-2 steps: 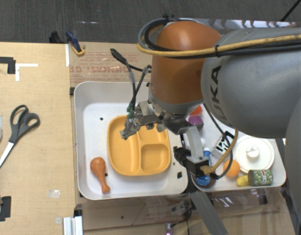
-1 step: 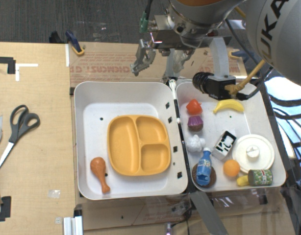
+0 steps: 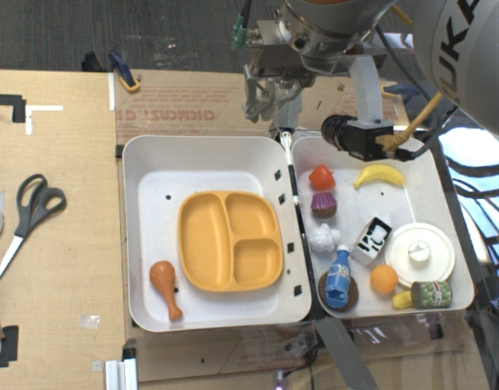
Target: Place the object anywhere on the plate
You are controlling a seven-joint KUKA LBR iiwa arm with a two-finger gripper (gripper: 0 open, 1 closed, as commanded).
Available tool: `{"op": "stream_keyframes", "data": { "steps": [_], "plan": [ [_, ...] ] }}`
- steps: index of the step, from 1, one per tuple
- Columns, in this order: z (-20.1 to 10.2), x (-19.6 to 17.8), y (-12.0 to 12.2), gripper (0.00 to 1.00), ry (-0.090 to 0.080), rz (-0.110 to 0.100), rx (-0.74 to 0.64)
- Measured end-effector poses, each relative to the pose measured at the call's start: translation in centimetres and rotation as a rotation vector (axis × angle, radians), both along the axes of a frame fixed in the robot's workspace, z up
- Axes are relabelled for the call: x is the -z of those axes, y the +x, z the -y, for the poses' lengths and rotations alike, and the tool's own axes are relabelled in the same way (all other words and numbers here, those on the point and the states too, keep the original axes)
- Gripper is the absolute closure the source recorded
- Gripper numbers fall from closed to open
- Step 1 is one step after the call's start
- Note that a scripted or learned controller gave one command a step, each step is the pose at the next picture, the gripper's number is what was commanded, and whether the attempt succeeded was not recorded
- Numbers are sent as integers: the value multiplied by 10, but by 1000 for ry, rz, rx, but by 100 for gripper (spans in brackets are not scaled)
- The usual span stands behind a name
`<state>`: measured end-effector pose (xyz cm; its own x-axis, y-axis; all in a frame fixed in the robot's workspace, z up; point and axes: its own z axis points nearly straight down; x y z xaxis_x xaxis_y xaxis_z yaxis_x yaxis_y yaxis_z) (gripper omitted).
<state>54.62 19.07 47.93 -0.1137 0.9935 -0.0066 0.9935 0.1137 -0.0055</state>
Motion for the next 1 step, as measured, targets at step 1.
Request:
{"op": "stream_keyframes", "data": {
  "steps": [1],
  "plan": [
    [4,81,-22,100,5,0,-392]
  ]
}}
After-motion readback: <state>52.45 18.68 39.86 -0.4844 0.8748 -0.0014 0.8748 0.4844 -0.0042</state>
